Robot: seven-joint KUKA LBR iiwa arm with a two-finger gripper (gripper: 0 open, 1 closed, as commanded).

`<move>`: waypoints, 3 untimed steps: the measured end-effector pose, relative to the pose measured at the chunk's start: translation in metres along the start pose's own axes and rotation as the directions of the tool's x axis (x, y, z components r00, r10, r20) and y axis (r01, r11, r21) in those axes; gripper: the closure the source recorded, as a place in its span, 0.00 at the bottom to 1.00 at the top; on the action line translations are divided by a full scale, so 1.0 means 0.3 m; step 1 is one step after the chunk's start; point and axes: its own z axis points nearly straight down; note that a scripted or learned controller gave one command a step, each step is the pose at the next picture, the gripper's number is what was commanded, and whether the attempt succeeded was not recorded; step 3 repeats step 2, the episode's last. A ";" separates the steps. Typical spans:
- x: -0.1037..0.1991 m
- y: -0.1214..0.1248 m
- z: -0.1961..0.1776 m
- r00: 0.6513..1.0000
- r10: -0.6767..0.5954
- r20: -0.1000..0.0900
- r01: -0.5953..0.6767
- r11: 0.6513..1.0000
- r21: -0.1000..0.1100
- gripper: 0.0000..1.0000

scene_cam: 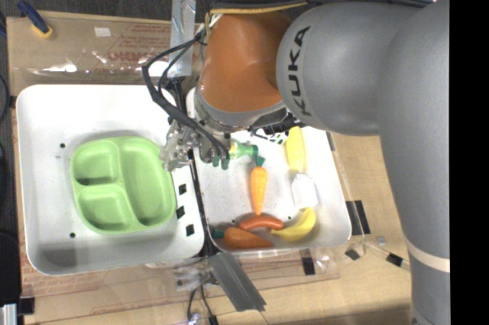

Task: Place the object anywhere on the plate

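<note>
Robot arm (351, 48) reaches in from 3 o'clock; its gripper (177, 147) hangs over the divider btwn two white bins, grasp state can't be told. Green plate (122, 182) sits in left bin at 9 o'clock. Carrot (259, 190), banana (299, 224) & other toy food lie in right bin (340, 193), likely awaiting pickup.

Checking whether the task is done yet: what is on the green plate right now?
The green plate in the left bin shows three bare compartments, nothing on them. The gripper hangs over its right rim and covers that edge, so what lies under it cannot be seen.
</note>
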 end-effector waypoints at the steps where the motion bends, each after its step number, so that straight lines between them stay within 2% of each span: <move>1: -0.205 -0.183 -0.197 1.000 0.030 0.007 -0.030 1.000 0.000 1.00; 2: 0.042 0.110 -0.038 1.000 0.013 -0.003 -0.013 1.000 -0.001 1.00; 3: 0.042 0.110 -0.038 1.000 0.013 -0.003 -0.013 1.000 -0.001 1.00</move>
